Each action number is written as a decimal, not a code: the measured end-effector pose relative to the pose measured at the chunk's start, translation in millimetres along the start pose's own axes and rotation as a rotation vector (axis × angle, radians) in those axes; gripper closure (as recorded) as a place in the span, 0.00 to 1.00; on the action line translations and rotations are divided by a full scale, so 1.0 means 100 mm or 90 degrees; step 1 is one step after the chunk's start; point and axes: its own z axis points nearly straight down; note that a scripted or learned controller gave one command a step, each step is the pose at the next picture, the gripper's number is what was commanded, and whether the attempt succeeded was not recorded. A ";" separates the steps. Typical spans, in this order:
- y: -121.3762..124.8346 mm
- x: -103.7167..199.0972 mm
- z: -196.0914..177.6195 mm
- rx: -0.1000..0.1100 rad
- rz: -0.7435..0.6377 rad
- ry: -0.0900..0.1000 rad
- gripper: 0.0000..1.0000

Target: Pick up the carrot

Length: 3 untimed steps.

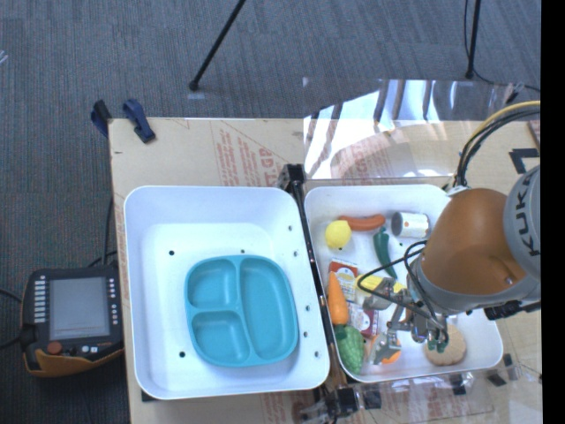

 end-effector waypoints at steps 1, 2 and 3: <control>0.29 -0.60 -0.19 0.002 0.183 -0.002 0.00; 0.11 -0.14 0.07 0.001 0.046 -0.009 0.00; 0.03 -0.07 0.11 0.005 -0.243 -0.018 0.00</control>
